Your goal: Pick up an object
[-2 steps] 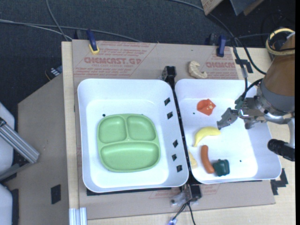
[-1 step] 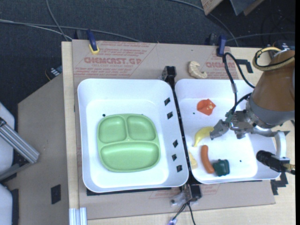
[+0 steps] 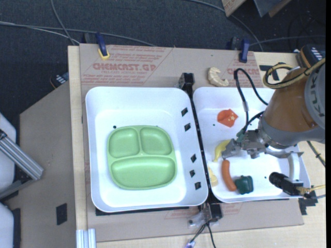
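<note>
A: Since the gripper (image 3: pixel 231 148) hangs low over the right bin (image 3: pixel 258 94), what lies closest to it?

B: A small yellow piece (image 3: pixel 221 150), touching or just left of the tool's tip. Whether it sits between the tips or merely beside them, I cannot tell; the metal parts there blur together, so I won't say if the tool is open or closed.

A: And the other candidates?

B: An orange sausage-shaped toy (image 3: pixel 227 174) lies just nearward of the tip, its long axis running near to far, tilted only a little. A dark green object (image 3: pixel 244 184) touches its near right side. A red-orange object (image 3: pixel 226 118) sits farther back in the same bin, apart from the rest.

A: How is the arm (image 3: pixel 289 110) posed?

B: It reaches in from the right, its orange band above the wrist, the wrist bent so the tool points leftward and down toward the bin's left wall.

A: The left bin (image 3: pixel 98 138)?

B: It holds a green divided tray (image 3: pixel 141 156), well apart from the tool. My judgement: the yellow piece is the likely target, needing barely any travel.
</note>
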